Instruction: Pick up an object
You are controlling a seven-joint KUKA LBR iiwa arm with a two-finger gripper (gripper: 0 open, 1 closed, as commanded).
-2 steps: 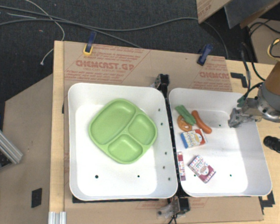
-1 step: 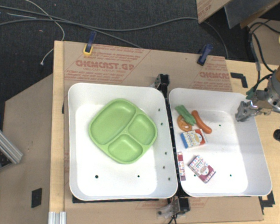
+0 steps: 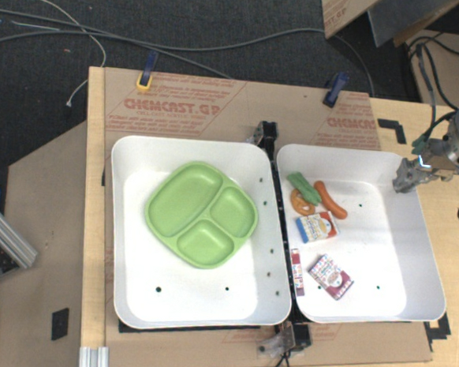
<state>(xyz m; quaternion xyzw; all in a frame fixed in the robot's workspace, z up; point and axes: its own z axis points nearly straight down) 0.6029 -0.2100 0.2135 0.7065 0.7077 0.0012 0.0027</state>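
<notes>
The table [image 3: 54,204] carries two shallow white bins side by side, resting on a cardboard sheet [image 3: 180,104] printed with red lettering.

Left bin [image 3: 126,289]: occupies the centre-left of the frame. It contains one green divided plate [image 3: 202,214] with three compartments, lying flat and rotated at an angle to the bin walls, in the upper middle of the bin floor.

Right bin [image 3: 413,264]: occupies the centre-right of the frame. Its contents are grouped along its left side:
- A green elongated item [image 3: 301,185], uppermost, lying diagonally.
- An orange-red sausage-shaped item [image 3: 330,199], just beside the green one and parallel to it.
- A small round orange item [image 3: 301,202], touching the lower edge of the green item.
- A small white, red and blue packet [image 3: 315,227], directly below these.
- A narrow red and white packet [image 3: 297,272], lying against the left wall of the bin.
- A dark red and white packet [image 3: 331,275], near the lower middle, tilted.

Arm: enters at the right edge of the frame, upper portion. The end effector [image 3: 408,175] is positioned over the upper right corner of the right bin, at its rim, well apart from all items. Whether it is apart or together cannot be determined at this resolution. Nothing is visible in its grasp.

Two blue clamps [image 3: 336,89] sit on the upper edge of the cardboard sheet.
</notes>
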